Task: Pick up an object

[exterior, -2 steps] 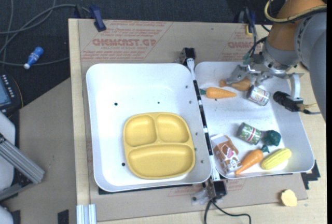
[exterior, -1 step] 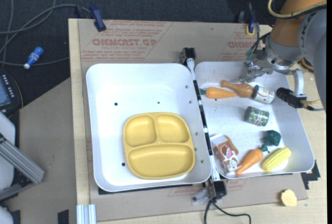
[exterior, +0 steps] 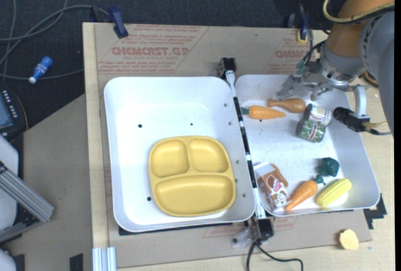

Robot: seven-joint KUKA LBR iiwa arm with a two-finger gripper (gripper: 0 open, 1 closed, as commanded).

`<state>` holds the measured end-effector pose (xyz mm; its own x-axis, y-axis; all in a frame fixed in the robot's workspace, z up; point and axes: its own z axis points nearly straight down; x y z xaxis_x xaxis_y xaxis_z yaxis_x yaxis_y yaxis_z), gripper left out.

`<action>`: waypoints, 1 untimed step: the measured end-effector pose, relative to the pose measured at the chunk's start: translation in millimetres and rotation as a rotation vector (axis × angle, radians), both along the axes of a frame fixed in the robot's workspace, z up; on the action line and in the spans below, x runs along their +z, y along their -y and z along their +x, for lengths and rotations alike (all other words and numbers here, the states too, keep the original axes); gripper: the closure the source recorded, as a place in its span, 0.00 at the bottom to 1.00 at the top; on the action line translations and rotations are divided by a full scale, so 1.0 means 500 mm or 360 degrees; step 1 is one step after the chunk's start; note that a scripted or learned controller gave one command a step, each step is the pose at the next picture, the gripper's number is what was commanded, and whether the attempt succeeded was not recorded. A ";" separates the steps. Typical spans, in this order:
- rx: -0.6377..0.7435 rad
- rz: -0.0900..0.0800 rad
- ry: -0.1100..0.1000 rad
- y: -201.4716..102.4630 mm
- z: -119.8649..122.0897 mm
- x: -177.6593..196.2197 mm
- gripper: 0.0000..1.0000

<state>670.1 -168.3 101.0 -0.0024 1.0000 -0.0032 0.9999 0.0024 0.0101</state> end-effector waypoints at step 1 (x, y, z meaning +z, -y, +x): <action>-0.0005 0.0008 -0.0026 -0.040 -0.112 -0.035 0.00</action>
<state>614.0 -148.2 83.3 0.0009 1.0000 0.0021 1.0000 -0.0009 -0.0062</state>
